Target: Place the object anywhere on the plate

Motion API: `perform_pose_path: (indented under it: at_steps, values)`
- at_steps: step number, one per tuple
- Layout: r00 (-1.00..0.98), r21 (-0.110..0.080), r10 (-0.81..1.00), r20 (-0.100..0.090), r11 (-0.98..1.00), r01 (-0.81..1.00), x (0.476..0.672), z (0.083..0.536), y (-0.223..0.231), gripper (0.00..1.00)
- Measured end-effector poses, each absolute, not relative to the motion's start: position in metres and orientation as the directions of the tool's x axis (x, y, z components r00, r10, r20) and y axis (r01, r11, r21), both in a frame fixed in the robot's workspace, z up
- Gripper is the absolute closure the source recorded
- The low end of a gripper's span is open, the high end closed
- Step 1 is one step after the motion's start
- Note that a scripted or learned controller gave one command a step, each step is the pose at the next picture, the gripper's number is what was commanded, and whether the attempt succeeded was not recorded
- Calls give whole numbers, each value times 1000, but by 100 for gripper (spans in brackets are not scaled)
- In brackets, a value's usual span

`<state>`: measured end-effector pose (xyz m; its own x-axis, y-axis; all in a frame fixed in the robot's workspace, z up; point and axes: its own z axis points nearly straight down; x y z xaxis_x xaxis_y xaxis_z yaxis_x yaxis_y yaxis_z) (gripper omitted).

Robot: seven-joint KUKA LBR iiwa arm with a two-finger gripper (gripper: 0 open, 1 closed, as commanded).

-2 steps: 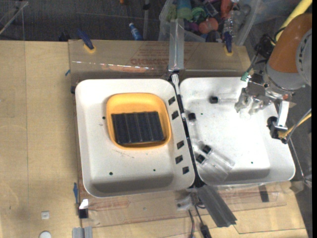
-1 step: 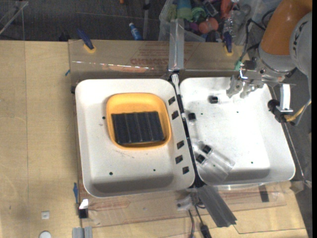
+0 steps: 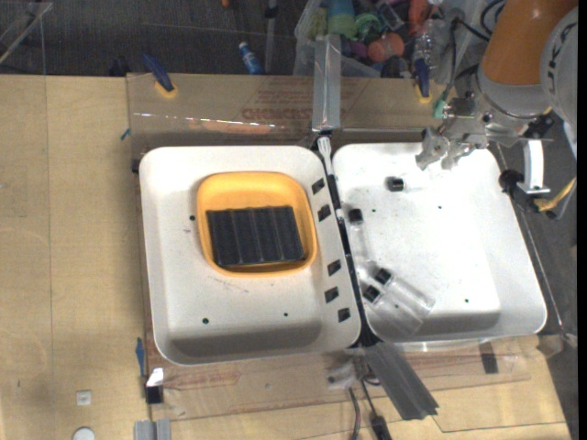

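the gripper [image 3: 438, 155] looks open and holds nothing, so it should drop straight onto the small black object [image 3: 395, 184] before squeezing.

Below the gripper [image 3: 442, 151], the right bin [image 3: 477, 273] lies mostly bare; a small dark object [image 3: 395, 183] sits just down-left of the fingers. Farther left, the divider [image 3: 332, 236] between the bins bars a low crossing. Beyond it, the orange plate [image 3: 209, 191] carries a dark ridged block [image 3: 255, 235], leaving only its rim free.
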<state>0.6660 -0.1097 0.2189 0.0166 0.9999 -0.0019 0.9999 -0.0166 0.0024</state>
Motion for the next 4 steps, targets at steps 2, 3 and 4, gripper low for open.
perform_pose_path:
  at_steps: [2, 3, 4]
  values:
    - [-465, 0, 885, 1, 465, 885, 667, 185, -84, 100]
    - [-500, 4, 866, -3, 500, 866, 667, 204, -61, 100]
    - [-622, 5, 783, -4, 622, 783, 668, 218, -41, 100]
